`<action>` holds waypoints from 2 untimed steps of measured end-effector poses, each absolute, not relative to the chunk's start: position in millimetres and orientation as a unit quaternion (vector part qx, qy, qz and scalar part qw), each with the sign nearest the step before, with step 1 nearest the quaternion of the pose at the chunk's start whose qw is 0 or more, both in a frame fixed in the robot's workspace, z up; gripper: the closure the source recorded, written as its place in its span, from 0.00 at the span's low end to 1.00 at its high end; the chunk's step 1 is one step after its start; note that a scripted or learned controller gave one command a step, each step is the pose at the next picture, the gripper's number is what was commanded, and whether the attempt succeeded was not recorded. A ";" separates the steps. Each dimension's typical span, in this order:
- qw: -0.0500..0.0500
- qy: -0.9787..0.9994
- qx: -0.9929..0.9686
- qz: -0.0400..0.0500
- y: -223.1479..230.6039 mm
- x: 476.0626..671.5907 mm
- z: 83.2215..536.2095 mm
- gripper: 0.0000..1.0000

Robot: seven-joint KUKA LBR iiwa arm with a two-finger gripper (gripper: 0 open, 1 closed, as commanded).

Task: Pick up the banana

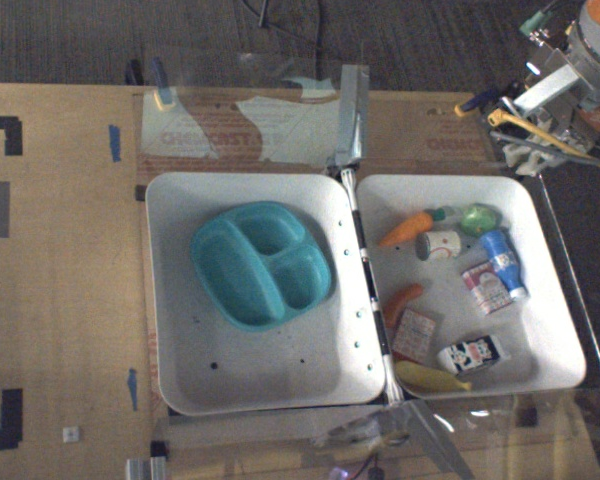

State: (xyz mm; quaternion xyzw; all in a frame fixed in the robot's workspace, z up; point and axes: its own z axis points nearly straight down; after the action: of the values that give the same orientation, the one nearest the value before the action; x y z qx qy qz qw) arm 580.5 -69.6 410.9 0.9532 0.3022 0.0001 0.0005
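banana (431, 377) lying flat along the near wall of the right bin (555, 298), almost in its near-left corner, tucked just under a small black-and-white carton (469, 353) and close beside a tan packet (414, 333). probably hard to reach there: wall on one side, carton nearly touching on the other, so little room for jaws to straddle it.

gripper (540, 93) parked up at the far right, off the bins and over the bench (60, 268) edge, well apart from the banana; cannot tell whether jaws are open or closed under the cables and brackets. nothing seen between them, so task judged not yet begun.

right bin crowded: carrot (407, 229) at the far left, a white cylinder (439, 245) just beside it, green item (479, 217) near the far wall, blue bottle (504, 263) and pink-white packet (487, 288) toward the middle, a red-orange piece (401, 303) by the left wall.

left bin (170, 298) holding one teal divided plate (261, 263), compartments bare, set slightly askew near the centre.
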 end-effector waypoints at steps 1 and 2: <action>-0.001 0.221 0.975 -0.002 -33.8 610.7 183.5 1.00; 0.000 0.129 0.992 0.000 -106.1 615.3 366.9 1.00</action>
State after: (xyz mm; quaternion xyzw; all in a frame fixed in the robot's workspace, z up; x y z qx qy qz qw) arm 615.3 -106.1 366.9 0.9917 0.1287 -0.0002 -0.0003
